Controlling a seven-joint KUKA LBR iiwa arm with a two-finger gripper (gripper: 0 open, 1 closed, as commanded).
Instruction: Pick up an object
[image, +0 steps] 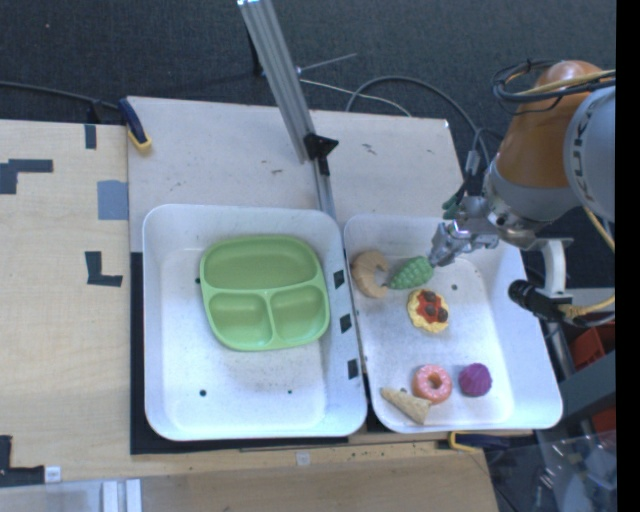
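My gripper (443, 250) hangs over the upper part of the right bin (520, 330), its tip just right of a green leafy toy (411, 272). Beside the green toy on its left lies a tan bagel-like ring (368, 272). Below them sits a yellow round piece with red toppings (428, 311). Near the bin's front lie a pink-frosted donut (432, 381), a purple ball-like fruit (475, 379) and a tan wedge (405, 404). Nothing shows between the fingers.
The left bin (170, 330) holds a green divided plate (265, 292). A metal rod (290, 85) slants in from the top toward the bins' shared edge. The arm's orange and grey body (550, 140) fills the upper right.
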